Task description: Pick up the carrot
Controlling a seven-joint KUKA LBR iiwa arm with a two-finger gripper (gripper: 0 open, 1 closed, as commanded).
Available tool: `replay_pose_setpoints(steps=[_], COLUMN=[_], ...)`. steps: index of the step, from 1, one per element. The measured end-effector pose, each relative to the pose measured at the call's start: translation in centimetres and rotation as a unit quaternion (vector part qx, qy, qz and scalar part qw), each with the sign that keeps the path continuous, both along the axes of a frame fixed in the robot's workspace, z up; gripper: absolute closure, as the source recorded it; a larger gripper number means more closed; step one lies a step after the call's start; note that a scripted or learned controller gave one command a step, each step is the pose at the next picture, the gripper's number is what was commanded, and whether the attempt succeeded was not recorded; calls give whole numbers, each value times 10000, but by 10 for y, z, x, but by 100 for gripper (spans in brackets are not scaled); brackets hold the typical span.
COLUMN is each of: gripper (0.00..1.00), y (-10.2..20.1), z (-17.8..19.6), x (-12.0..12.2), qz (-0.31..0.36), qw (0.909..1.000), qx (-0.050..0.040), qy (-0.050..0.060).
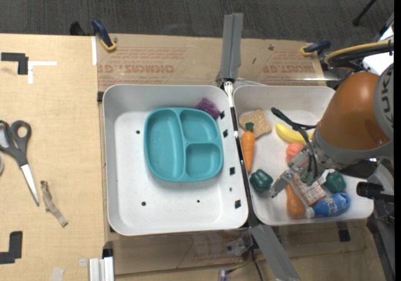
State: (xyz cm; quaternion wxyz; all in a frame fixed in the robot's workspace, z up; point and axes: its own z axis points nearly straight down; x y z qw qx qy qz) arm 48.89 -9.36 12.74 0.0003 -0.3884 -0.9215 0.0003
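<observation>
Nothing is picked up yet: the carrot (248, 148) lies untouched along the left wall of the right bin (313, 216), its green top pointing to twelve o'clock, just below the slice of bread (257, 121). My hand (294, 179) hovers low over the clutter in that bin, fingers spread and pinching nothing. The carrot sits apart from it at about ten o'clock, so the reach, the closing and the lift are all still to do.

One fixed camera looks down at a slant over both white bins (113, 167).
</observation>
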Motion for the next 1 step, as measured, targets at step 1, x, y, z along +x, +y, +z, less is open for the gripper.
replay_pose_setpoints(steps=[1], gripper=[0], y=[-2], z=[-36], x=[-11], qz=[-138], qw=[9999], qx=[3], qy=[1])
